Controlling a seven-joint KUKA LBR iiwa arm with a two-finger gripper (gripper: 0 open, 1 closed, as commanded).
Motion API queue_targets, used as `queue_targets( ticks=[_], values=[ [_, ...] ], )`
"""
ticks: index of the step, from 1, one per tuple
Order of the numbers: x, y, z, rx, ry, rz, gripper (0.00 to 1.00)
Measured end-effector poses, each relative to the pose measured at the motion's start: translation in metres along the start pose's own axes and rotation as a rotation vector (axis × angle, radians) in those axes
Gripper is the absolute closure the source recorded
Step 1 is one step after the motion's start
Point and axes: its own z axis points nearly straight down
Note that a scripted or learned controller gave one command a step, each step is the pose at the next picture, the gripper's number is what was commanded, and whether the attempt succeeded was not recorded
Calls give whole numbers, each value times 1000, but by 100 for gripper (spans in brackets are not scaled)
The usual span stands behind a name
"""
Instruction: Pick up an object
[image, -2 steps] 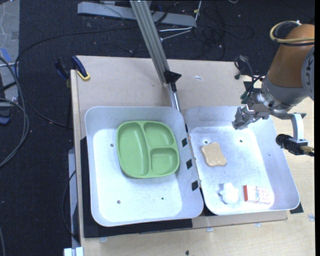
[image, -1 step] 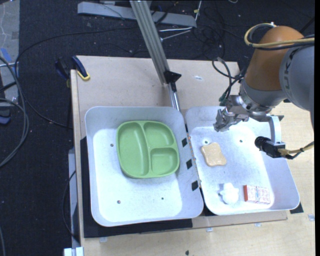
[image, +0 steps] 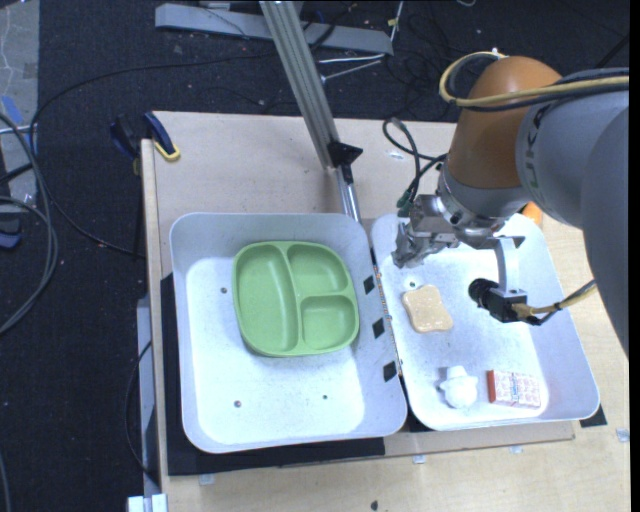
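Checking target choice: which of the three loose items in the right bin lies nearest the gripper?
The toast slice, just below the gripper; the white lump and red-and-white carton lie farther.

you have the divided plate (image: 296, 298) in the left bin (image: 200, 400). in the right bin (image: 560, 300), the toast (image: 428, 309) lies behind the cloth lump (image: 460, 387) and carton (image: 514, 389).

Green divided tray (image: 296, 298), white bins (image: 200, 300), tan toast (image: 428, 309), red/white box (image: 515, 389), white lump (image: 460, 388).

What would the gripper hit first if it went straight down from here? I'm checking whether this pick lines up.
Probably bare floor of the right bin: the gripper hangs just up-left of the toast slice. Depth is unclear.
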Motion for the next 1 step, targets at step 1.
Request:
queue_targets(
  ticks=[1],
  values=[
    [48, 0, 4, 0, 0, 0, 100]
  ],
)
